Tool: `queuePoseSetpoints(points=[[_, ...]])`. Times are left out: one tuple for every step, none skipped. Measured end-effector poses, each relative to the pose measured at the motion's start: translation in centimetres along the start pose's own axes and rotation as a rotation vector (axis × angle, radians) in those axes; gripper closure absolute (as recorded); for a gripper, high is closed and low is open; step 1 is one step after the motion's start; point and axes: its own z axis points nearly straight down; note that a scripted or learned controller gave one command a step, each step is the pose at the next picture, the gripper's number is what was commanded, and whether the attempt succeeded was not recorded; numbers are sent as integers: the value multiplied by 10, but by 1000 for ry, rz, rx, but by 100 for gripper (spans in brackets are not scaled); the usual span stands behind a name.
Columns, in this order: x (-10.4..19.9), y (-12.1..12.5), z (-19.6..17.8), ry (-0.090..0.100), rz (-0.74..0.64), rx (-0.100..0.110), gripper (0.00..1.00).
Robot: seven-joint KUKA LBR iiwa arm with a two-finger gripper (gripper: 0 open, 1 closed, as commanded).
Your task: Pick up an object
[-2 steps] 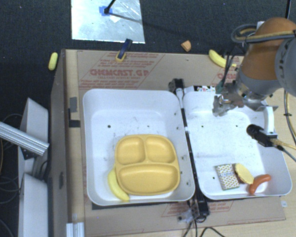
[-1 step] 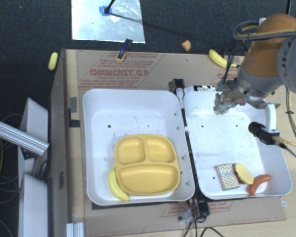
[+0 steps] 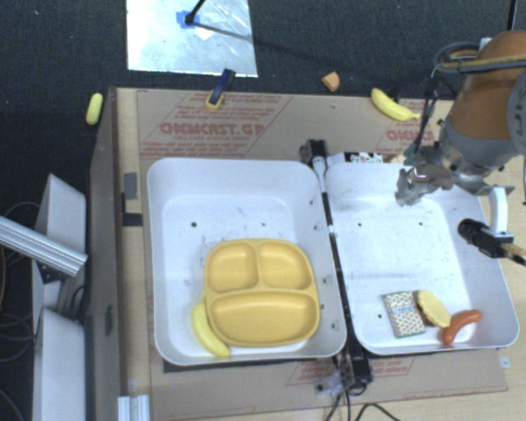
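My gripper (image 3: 409,191) hangs over the far part of the right bin (image 3: 394,235), with nothing seen between its fingers. At that bin's near right corner lie a small patterned packet (image 3: 404,313), a pale yellow slice-like piece (image 3: 433,308) and an orange sausage-shaped toy (image 3: 461,325). The left bin (image 3: 180,200) holds a yellow divided plate (image 3: 260,290) and a yellow banana (image 3: 208,330) along the plate's near left side.
On the cardboard behind the bins lies another yellow banana (image 3: 392,105), with a small orange piece (image 3: 331,81) on the floor beyond. A yellow object (image 3: 94,108) lies at the far left, and a blue-and-yellow clamp (image 3: 219,89) sits on the board's far edge.
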Motion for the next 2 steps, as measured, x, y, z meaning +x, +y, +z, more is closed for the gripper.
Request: queuePoseSetpoints(points=[[69,18,19,3,-3,0,100],[35,-16,-5,0,0,0,100]])
